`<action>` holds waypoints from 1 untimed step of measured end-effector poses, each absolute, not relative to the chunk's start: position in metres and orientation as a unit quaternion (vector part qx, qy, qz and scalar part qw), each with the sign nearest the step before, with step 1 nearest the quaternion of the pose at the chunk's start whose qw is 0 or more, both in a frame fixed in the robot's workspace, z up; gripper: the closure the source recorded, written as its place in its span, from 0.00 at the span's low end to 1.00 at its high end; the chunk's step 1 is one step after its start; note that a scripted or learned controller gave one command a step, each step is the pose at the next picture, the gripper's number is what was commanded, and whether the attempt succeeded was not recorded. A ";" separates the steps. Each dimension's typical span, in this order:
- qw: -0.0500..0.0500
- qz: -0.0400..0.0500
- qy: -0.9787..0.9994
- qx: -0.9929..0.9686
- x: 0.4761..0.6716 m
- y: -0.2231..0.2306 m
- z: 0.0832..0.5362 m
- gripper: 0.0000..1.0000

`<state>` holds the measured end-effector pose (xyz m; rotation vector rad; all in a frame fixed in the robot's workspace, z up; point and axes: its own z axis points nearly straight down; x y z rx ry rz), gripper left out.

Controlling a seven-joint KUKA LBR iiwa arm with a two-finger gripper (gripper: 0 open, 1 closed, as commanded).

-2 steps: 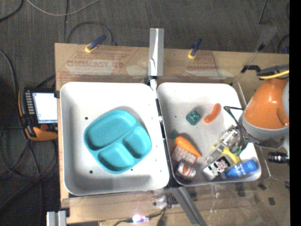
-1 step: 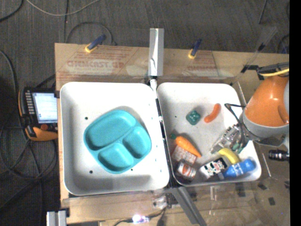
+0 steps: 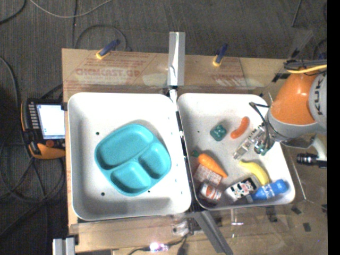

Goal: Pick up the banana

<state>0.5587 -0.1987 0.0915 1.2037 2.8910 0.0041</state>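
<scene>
The gripper (image 3: 247,146), finger spread impossible to tell, hovers at the banana's (image 3: 255,170) eleven o'clock: approach step; next, descend over the banana.

Camera: fixed overhead, slanted down.
Coverage: left bin (image 3: 79,158) and right bin (image 3: 276,158), bench, floor beyond.
Arm (image 3: 297,108): enters from right.

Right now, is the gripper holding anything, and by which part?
Nothing is held. The gripper hangs just above the banana, with no item between its fingers.
</scene>
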 end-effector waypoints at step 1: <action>0.008 0.001 0.923 0.384 0.560 -0.199 0.090 0.00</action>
